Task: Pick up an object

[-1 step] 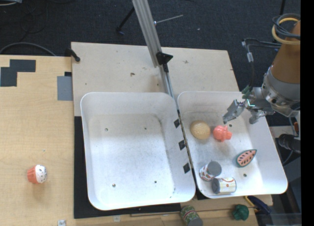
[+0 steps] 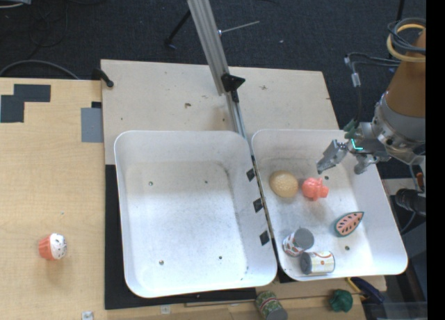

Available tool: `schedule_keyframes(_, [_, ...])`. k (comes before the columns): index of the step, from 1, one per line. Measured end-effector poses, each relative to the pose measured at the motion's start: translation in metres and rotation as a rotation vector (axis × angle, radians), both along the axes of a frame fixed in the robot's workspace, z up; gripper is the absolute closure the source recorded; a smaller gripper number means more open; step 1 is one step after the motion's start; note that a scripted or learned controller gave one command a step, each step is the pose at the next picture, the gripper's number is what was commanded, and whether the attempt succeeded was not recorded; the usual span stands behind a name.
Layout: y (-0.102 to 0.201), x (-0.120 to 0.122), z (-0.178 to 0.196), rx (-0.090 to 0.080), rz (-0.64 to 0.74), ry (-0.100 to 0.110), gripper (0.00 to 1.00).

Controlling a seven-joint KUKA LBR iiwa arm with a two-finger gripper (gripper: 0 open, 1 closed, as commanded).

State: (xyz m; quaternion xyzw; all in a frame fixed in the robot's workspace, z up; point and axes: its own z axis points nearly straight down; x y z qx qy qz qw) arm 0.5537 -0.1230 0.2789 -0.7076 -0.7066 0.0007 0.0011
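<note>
Worktop point(image 2: 174, 96) carried two bins; gripper point(image 2: 345, 158), fingers spread wide and empty, hung over right bin point(image 2: 389, 242) beside pink toy point(image 2: 315, 188). Risk: round toy rolling away.

Arm point(image 2: 407, 96) cut off at right edge; green object point(image 2: 340, 300) below bins too small to identify.
</note>
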Motion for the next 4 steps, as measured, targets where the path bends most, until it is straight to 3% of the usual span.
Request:
schedule_keyframes(3, [0.016,0.005,-0.182,0.001,0.000,0.007,0.00])
schedule_keyframes(4, [0.013,0.006,-0.169,0.000,-0.007,0.002,1.00])
